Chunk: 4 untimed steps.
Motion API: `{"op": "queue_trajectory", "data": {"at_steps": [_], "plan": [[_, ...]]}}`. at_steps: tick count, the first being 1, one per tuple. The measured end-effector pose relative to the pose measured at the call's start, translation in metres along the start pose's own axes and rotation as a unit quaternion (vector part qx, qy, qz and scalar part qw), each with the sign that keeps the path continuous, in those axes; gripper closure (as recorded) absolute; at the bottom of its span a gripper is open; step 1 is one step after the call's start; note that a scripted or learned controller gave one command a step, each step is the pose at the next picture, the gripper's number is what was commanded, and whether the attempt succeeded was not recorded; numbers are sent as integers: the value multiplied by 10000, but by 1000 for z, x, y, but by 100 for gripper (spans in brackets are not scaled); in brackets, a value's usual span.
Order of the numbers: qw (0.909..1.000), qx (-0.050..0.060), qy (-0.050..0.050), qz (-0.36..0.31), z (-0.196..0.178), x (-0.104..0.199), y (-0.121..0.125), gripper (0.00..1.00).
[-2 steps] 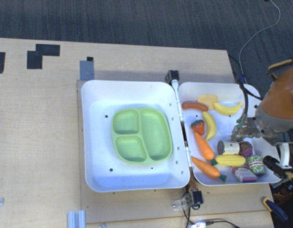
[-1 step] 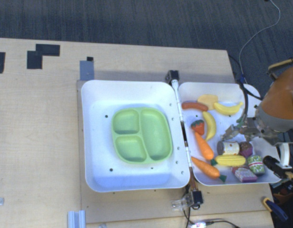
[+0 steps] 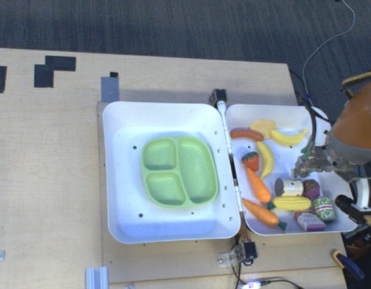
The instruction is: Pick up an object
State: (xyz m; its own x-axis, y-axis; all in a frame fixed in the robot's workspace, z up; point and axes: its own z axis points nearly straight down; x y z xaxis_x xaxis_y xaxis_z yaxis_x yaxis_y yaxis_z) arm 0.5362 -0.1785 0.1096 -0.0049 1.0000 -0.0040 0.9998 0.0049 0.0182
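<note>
The right bin [image 3: 276,114] holds several toy foods. Among them are a red sausage [image 3: 247,135], two bananas [image 3: 289,138] [image 3: 267,158], a strawberry [image 3: 251,159], two carrots [image 3: 258,185] [image 3: 261,212], a small can [image 3: 291,188], a yellow corn cob [image 3: 292,203], a purple piece [image 3: 312,190], a pink block [image 3: 310,221] and a green-and-white cup [image 3: 324,209]. My gripper [image 3: 306,164] hangs over the bin's right side, just above the can and the purple piece. Nothing visibly hangs from it.
The left bin [image 3: 122,161] holds a green divided plate [image 3: 178,170] at its middle. A black clamp [image 3: 218,95] sits at the far end of the ridge between the bins. Cables run beside the right bin's far corner.
</note>
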Motion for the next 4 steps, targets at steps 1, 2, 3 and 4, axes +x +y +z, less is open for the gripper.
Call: {"op": "queue_trajectory", "data": {"at_steps": [1,2,3,4], "plan": [[10000,1,1,-1,0,0,0,0],[10000,-19,0,-11,-11,1,2,100],[10000,-18,1,-12,-11,1,2,0],[10000,5,-6,14,21,12,-45,0]]}}
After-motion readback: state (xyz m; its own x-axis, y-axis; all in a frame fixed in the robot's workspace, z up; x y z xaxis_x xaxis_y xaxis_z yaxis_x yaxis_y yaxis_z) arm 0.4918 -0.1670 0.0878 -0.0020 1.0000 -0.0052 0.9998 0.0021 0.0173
